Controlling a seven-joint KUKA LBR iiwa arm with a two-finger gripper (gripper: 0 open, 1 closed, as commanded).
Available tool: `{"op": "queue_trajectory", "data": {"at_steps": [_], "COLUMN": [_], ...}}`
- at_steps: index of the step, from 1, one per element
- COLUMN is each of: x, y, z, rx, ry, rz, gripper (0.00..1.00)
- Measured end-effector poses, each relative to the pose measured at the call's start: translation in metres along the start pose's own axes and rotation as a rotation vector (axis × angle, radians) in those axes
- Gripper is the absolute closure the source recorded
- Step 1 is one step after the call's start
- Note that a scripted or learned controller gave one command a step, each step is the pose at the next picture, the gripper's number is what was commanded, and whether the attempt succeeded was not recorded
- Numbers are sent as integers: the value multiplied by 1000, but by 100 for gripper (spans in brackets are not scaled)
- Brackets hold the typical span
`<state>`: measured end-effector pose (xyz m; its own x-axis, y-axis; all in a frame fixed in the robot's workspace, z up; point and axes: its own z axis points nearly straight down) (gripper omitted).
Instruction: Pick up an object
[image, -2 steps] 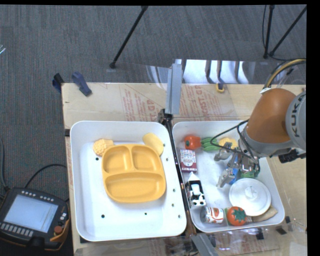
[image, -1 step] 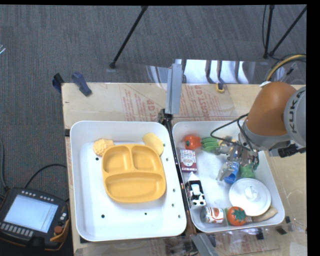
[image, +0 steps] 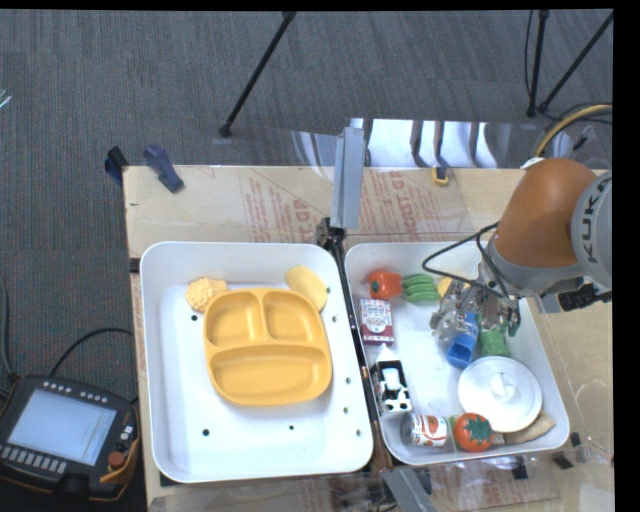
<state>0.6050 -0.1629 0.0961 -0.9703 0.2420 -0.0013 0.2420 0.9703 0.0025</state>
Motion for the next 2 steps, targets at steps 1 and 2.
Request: {"op": "queue_trajectory", "data": {"at_steps": [1, 2], "x": [0, 34], "y": [0, -35], "z": [0, 10], "rx": [0, -3], "ry": [1, 4], "rz": [-1, -31], "gripper": [0, 0]}}
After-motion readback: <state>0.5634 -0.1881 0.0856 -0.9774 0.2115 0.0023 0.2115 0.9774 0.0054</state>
